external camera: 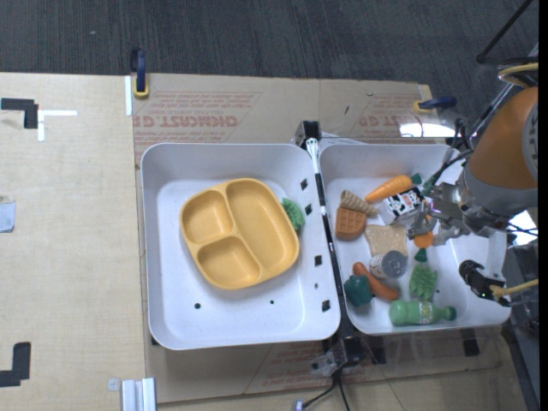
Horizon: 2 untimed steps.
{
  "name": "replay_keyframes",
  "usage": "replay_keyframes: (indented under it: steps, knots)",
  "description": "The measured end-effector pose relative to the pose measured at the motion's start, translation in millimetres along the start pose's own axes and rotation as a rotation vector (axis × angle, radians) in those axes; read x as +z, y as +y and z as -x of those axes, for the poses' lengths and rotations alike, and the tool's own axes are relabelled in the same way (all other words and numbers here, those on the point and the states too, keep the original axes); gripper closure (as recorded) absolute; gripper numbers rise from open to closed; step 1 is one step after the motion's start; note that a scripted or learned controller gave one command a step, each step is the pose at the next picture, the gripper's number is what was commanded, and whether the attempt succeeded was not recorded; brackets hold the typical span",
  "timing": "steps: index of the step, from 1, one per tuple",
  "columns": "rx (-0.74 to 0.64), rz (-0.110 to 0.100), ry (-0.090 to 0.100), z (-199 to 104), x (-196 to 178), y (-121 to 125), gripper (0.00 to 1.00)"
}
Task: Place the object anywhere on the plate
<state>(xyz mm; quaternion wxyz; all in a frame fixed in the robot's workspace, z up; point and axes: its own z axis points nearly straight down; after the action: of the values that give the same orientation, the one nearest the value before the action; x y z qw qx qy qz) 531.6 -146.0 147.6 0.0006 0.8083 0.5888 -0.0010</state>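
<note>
I see the end effector [425, 223] low over the right bin [488, 311], beside the cow-print toy [401, 205]; I cannot tell its grip. The yellow plate [239, 231] lies in the left bin [171, 306].

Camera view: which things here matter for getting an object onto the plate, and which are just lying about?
For the job:
plate
gripper
toy food in right bin: carrot, waffle, green bottle

Lying about:
green toy beside plate
clamps
cardboard
</note>
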Motion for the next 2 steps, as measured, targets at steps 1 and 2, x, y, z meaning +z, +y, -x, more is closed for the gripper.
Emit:
replay_keyframes:
  steps: [1, 2]
  knots:
    - [-0.082, -0.005, 0.001, 15.0, 20.9, 2.1, 1.00]
    - [0.022, -0.002, -0.001, -19.2, 0.5, 91.8, 1.00]
